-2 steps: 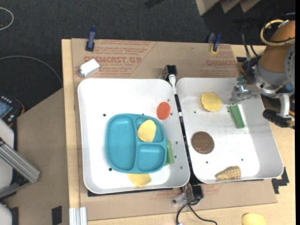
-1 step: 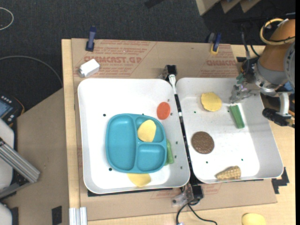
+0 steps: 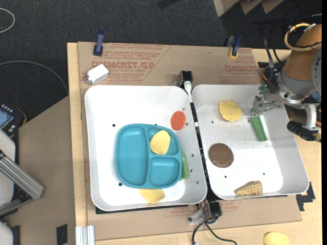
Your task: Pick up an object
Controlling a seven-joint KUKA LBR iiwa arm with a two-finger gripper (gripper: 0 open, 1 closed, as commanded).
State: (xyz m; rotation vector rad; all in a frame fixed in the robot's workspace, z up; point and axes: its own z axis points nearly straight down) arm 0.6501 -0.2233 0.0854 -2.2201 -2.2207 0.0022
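My gripper [image 3: 261, 105] hangs over the far right part of the right bin [image 3: 286, 160], just above the far end of a green stick [image 3: 259, 128] that lies on the bin floor. A yellow disc [image 3: 230, 111] lies to the left of the gripper. Nearer the front lie a round brown cookie [image 3: 221, 155] and a waffle cone [image 3: 249, 189]. The left bin [image 3: 102, 116] holds a blue divided tray [image 3: 138, 157] with a yellow piece [image 3: 160, 142] in it, plus an orange-red disc [image 3: 178, 120].
Another yellow piece [image 3: 152, 194] pokes out from under the tray's front edge, and a green item [image 3: 184, 166] lies by its right side. A white block [image 3: 97, 74] and two blue clamps [image 3: 99, 41] [image 3: 235, 47] sit on the cardboard behind the bins.
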